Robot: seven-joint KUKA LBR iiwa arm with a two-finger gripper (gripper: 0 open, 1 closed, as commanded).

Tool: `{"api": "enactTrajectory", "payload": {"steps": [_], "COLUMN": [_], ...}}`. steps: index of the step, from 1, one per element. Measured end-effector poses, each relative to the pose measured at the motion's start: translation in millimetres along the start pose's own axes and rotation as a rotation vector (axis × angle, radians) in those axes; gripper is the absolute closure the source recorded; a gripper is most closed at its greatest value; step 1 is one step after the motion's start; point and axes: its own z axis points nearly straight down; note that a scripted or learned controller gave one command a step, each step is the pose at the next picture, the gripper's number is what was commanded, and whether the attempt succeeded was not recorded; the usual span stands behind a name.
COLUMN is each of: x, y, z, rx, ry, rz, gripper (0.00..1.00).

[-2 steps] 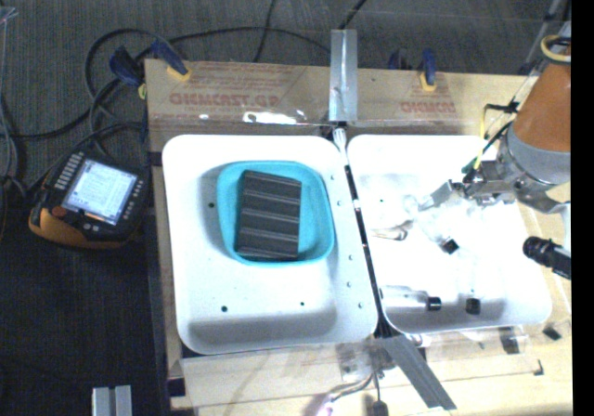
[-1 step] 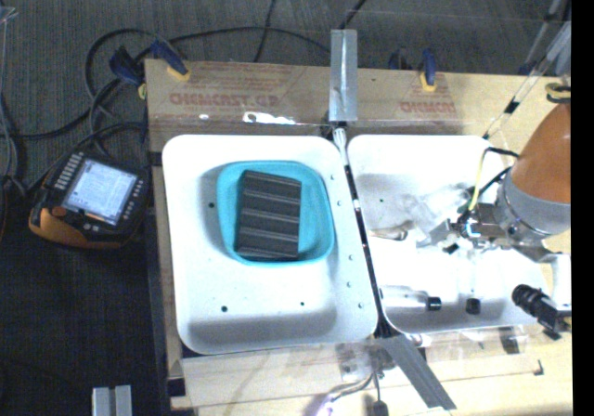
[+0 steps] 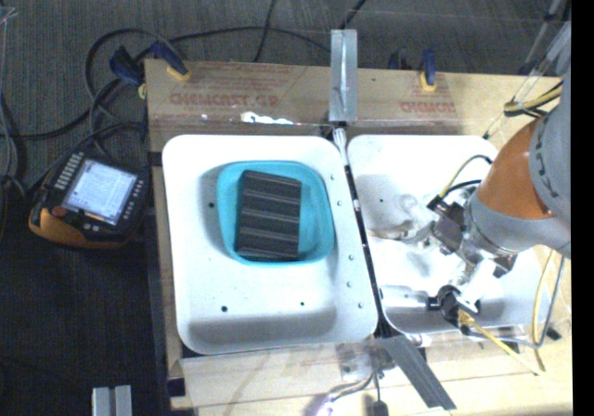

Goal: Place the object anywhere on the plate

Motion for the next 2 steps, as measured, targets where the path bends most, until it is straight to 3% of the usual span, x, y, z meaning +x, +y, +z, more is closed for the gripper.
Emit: {"api": "enactTrajectory", "payload": {"steps": [1,2], "x": [-29,-12], "y": [24,9], "z": [-57,16], "rx": [-0.005,-0.001], "ry": [-0.001,-0.002], "rz": [-0.186,0.108], "gripper": [0.00,0.00]}}
